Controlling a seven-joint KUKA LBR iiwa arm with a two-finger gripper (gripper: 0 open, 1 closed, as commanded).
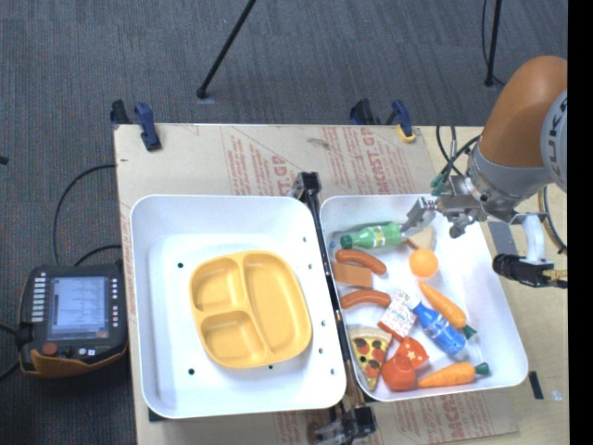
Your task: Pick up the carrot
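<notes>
The gripper [419,213] hangs over the back edge of the right bin [505,315], its metal fingers parted with nothing between them, just beside the green bottle [374,236]. Two carrots lie in this bin, both smooth tapered orange plastic: one carrot [443,303] slants below the round orange ball [423,263], the other carrot [448,375] lies along the front wall. Two glossy sausages [360,260], a blue bottle [439,330], a pizza slice [371,353] and a red pepper [405,363] crowd around them. The left bin [157,323] holds one yellow three-part tray [249,306]. Both bins sit on the plywood surface [278,156]
</notes>
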